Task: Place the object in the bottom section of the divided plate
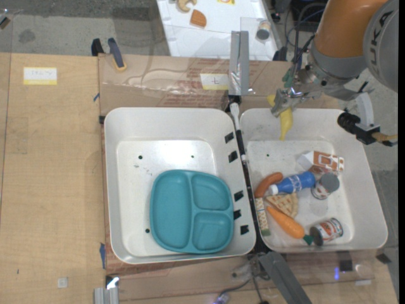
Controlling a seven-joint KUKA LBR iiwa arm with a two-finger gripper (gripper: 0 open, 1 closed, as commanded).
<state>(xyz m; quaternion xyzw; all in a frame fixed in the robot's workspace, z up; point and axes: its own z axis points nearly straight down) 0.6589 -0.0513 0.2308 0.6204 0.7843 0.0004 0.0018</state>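
The end effector [286, 101] hangs in the upper right of the frame, over the far edge of the right bin [377, 233], beneath the grey arm with its orange band [348, 14]. A yellow banana [286, 123] hangs down from it, its upper end pinched between the closed fingers and its lower tip pointing into the bin, clear of the bin floor as far as the slant of the view lets one judge.

Below it, in the lower half of the right bin, lies a cluster of items: a small carton with a brown pattern [328, 162], a blue bottle with a white cap [295, 183], a red sausage [268, 183] just beside the bottle, a grey round piece [328, 183], a tan wedge of cracker [284, 202], an orange carrot [285, 221] and a small can with a red label [328, 230] near the front wall.

The left bin [120, 189] holds the teal divided plate [171, 211], lying flat toward the bin's front. Its one large section is at picture left and two smaller sections are stacked at picture right. The plate lies well apart from the banana, across the divider between the bins.
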